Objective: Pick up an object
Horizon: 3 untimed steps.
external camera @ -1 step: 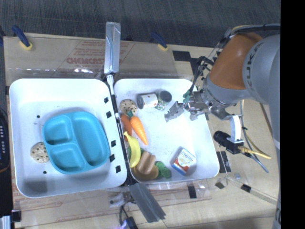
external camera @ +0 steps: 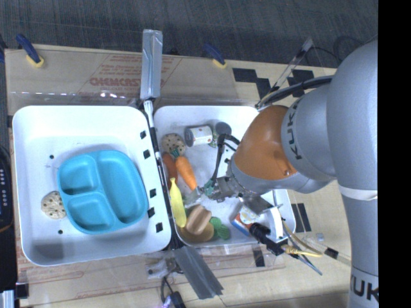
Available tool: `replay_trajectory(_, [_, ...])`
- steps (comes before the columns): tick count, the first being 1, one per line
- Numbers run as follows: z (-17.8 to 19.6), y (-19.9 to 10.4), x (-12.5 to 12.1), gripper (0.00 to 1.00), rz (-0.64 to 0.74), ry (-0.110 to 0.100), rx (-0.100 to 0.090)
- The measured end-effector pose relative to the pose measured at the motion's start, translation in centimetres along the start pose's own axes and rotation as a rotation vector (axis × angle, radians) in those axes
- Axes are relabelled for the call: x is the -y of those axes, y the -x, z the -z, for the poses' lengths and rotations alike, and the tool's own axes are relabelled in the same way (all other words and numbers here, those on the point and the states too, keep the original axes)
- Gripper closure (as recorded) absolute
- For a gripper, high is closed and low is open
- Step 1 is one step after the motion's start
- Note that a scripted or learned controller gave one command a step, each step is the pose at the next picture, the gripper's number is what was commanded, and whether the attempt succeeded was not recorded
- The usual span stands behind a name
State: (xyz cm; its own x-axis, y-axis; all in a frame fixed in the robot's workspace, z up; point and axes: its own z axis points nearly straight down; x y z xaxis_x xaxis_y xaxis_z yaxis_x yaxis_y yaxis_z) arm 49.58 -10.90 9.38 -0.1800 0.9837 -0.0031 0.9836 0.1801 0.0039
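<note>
Camera view, arm [external camera: 282, 153] over right bin [external camera: 192, 115], carrot [external camera: 186, 172], banana [external camera: 176, 203]

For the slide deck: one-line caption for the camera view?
KUKA arm's gripper low in cluttered right bin beside carrot; blue tray and cookie in left bin.

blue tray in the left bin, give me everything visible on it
The blue tray is a light blue divided plate, plastic by its look, with rounded corners and three compartments: one small at upper left, one tall on the right, one wide along the bottom. It lies flat, right way up, slightly rotated, on the floor of the left bin. A cookie lies against its left edge. Nothing visible sits in its compartments.
</note>
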Motion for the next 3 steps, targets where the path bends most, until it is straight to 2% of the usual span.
replay_trajectory(1, [0.0,0.0,-4.6,0.0,-0.06,-0.001,-0.001])
replay_trajectory(2, [0.9,0.0,-4.6,1.0,-0.057,-0.004,-0.005])
replay_trajectory(3, [10.0,-2.9,-8.7,1.0,-0.061,-0.001,-0.003])
